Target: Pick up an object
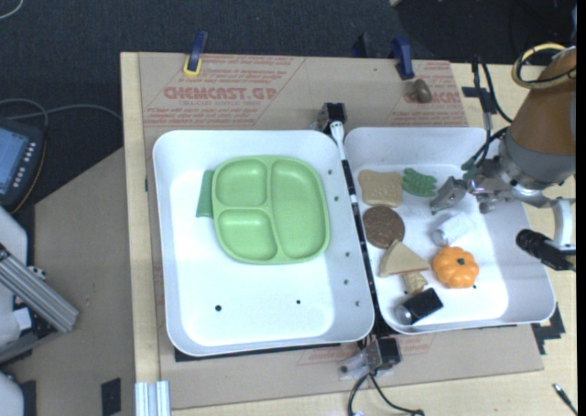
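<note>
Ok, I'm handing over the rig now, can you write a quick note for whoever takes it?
Gripper: low over the right bin, upper middle; nothing seen in its grasp.
Right bin holds: tan square piece, green item, brown disc, tan wedge, orange pumpkin, black block.
Left bin: green divided plate.
Done: arm is in over the objects.
Left: grasp one and lift.

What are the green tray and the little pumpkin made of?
The green tray looks like smooth moulded plastic: one even colour, rounded compartments, a soft sheen. The pumpkin is probably plastic or rubber too, a toy: bright uniform orange, glossy highlight, neat ribs. A real one can't be ruled out.
</note>
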`<state>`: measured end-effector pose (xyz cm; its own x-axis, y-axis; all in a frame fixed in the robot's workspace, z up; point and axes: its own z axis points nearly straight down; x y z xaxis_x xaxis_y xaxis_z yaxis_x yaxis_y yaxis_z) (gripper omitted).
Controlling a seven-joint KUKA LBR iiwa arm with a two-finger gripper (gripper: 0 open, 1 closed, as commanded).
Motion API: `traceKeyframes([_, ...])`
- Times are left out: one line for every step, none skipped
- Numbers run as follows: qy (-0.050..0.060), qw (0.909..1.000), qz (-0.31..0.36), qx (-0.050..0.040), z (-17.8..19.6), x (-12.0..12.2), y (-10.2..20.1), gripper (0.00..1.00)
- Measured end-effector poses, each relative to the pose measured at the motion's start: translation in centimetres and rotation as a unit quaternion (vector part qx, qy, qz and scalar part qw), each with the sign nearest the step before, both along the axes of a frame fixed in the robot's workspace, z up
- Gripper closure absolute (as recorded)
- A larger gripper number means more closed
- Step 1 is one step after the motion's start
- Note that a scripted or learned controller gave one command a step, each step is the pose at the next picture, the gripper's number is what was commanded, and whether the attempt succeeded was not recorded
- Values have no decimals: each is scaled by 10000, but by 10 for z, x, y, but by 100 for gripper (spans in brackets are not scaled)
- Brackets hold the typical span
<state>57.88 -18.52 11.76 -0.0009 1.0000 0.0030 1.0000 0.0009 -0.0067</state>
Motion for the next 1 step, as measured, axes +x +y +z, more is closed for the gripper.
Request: traceKeyframes([-8, 10000, -1, -5, -35, -1, 1, 0])
